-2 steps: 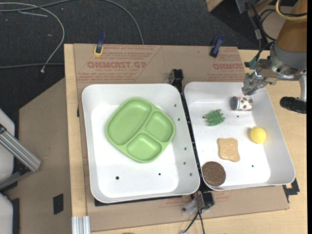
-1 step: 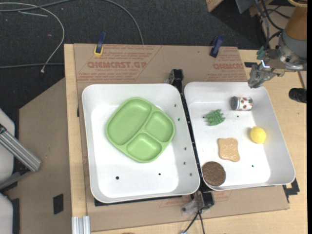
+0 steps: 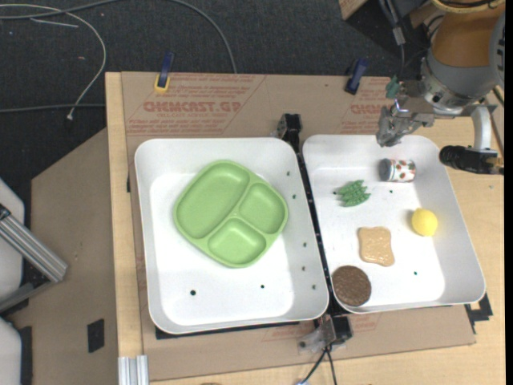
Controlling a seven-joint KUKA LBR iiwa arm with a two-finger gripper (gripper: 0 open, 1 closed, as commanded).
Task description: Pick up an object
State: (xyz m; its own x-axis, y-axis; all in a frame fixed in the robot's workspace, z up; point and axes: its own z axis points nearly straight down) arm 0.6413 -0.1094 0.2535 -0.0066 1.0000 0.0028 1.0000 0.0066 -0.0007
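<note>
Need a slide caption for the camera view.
Claw above right bin, near small can; green divided plate in left bin.

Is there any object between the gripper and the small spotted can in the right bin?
Nothing visible. The gripper hangs just above the small spotted can; only bare floor of the right white bin lies between.

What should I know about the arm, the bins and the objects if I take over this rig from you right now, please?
Gripper: above the far edge of the right bin, holding nothing visible; finger state unclear.
Right bin: small can nearest the gripper, green leafy piece, yellow lemon, toast slice, brown round cookie.
Left bin: green divided plate.
Done: nothing picked yet.
Left: descend, grasp one object, lift.
</note>
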